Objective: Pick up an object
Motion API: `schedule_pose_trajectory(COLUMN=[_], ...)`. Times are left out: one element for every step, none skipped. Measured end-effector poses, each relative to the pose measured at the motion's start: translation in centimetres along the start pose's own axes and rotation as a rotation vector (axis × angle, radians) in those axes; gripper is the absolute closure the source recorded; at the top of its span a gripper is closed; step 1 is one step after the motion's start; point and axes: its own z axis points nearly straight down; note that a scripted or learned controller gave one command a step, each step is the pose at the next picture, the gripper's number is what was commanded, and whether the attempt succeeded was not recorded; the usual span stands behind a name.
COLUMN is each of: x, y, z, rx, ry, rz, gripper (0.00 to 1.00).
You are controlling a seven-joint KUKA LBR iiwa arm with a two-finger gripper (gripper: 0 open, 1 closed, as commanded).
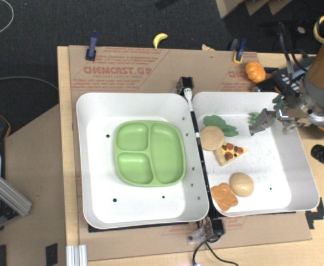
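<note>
Right now the gripper [263, 122] hovers over the right bin [294, 170], fingers spread and empty; the pizza slice [230, 152] lies nearby, tip pointing right.

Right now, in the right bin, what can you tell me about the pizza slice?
The pizza slice is a small toy wedge, plastic by its look, with a tan crust, yellow top and red dots. It lies flat on the floor of the right bin, near the bin's left side, its tip pointing right. Its upper left edge touches or nearly touches a round tan bun. It lies apart from the gripper.
</note>
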Motion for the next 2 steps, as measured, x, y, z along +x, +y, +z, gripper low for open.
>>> schedule_pose_trajectory(x=[2.3,3.0], y=[-3.9,-5.7], z=[17.2,-14.2], rx=[0.004,-0.022], ry=[0.002,-0.003], rz=[0.001,-0.002], gripper=[0.00,0.00])
